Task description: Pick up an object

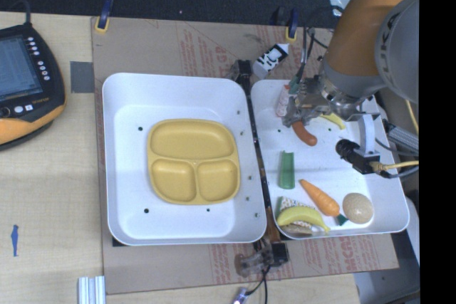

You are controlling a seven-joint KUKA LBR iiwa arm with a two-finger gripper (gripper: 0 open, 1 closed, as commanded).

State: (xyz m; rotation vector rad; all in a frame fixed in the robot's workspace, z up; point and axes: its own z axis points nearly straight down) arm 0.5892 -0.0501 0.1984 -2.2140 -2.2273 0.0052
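Observation:
My gripper (298, 110) hangs low over the far part of the right bin (324, 167), under the orange-banded wrist. Right below it lies a red sausage-shaped piece (305, 133), and a pale pinkish object (283, 103) sits at its left side. A small yellow piece (333, 122) lies just to its right. Nearer the front of the bin lie a green block (286, 170), an orange carrot (320, 197), a yellow banana (301, 216) and a beige round object (358, 208).
The left bin (121, 153) holds a yellow divided plate (193, 159). A black cable and connector (358, 155) hang from the arm over the right bin. A teach pendant (25, 82) lies at the far left of the bench.

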